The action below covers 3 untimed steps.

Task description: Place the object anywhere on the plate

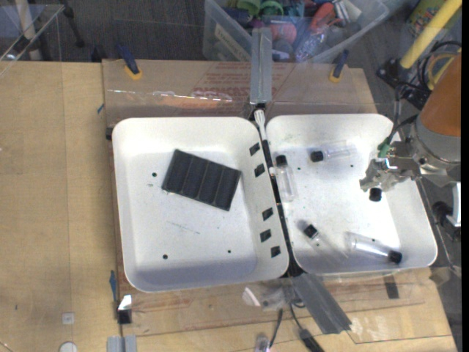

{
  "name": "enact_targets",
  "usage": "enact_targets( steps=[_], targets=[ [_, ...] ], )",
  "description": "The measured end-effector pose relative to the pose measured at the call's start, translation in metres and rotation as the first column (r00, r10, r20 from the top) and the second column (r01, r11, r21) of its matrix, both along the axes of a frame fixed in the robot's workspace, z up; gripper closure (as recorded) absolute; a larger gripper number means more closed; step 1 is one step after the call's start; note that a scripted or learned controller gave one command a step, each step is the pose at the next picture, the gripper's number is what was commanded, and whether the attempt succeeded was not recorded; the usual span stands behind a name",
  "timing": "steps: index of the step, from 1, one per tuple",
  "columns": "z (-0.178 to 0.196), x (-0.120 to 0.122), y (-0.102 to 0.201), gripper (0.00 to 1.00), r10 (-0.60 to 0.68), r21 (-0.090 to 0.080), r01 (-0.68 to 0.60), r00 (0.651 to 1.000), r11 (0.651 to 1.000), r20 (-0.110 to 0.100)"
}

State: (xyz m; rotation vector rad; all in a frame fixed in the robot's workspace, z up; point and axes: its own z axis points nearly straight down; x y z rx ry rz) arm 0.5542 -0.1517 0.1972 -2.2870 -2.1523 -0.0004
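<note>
Your end effector [375,182] hangs over the right-hand part of the right bin [410,229], reaching in from the right edge of the view. You cannot tell how far open it is: the metal parts at its tip blur together, and only a small dark tip shows at its lower end, just above the bin floor. Nothing can be seen gripped in it.

The dark ribbed plate [201,180] lies flat in the left bin [146,262], turned at a slight angle, well apart from the end effector.

In the right bin you have several clear vials with dark caps. One vial [331,152] lies near the back wall, just left of the end effector. Another [284,176] rests against the divider between the bins. A small one [311,232] sits near the middle of the floor, and a larger vial [371,247] lies on its side near the front wall. Their clear bodies are hard to pick out against the white floor.

The arm [443,116] is cut off by the right edge of the view, so you see just its orange band and wrist. Behind the bench [51,196], a clear tub [293,13] of coloured items is cropped by the top edge.
</note>
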Motion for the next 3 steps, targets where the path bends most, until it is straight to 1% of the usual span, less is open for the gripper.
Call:
enact_targets(
  steps=[1,2,3],
  targets=[
    [0.0853,-0.0322,0.0156,1.0,-0.184,-0.002,0.184,0.983,0.983,-0.001],
    [0.0854,-0.0322,0.0157,0.0,-0.184,-0.002,0.184,0.983,0.983,0.0],
    [0.095,-0.0316,0.0158,1.0,-0.182,-0.003,0.182,0.983,0.983,-0.001]
  ],
)
